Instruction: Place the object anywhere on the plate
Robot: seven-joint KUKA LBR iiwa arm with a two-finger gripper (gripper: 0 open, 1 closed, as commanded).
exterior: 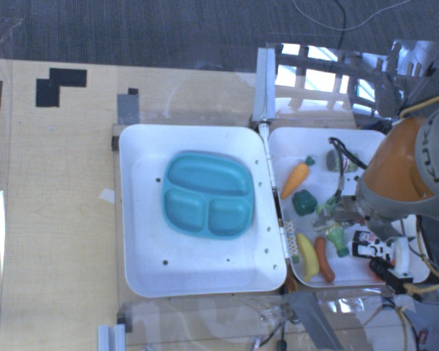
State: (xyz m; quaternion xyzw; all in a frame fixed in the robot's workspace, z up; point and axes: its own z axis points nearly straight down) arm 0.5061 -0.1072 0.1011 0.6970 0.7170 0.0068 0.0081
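Presently, logged left to right.

Bench [58, 218]: pale wood-grain top; three black flat patches near its far left corner, one of them stepped.

Left bin [135, 196]: one shallow white tray, rounded corners, smooth matte floor with a few small dark dots.

Plate [208, 194]: one, teal plastic, rounded-rectangle outline, three compartments (one long at the far side, two smaller at the near side). Lies flat near the middle of the left bin; nothing rests on it.

Right bin [278, 159]: one white tray, touching the left bin along a metal divider.

Carrot [295, 179]: one, orange with a green top, tapered, lying at a slant in the right bin's left half.

Dark green block [304, 202]: one, chunky, just below the carrot.

Banana [306, 248]: one, yellow, curved, at the near left of the right bin.

Sausage [324, 259]: one, red-orange, rod-shaped, just beside the banana on its right.

Light green object [339, 238]: one, small, irregular; lies under the gripper, right of the sausage's upper end.

Task things: all five toys lie in the right bin, apart from the plate.

Gripper [335, 212]: low over the right bin's middle, among the toys; finger state cannot be told, and no toy is seen between them.

Arm [399, 170]: enters from the right, orange band bulging above the wrist, grey housing beyond, wrist bent down into the right bin; black cables loop beside it.
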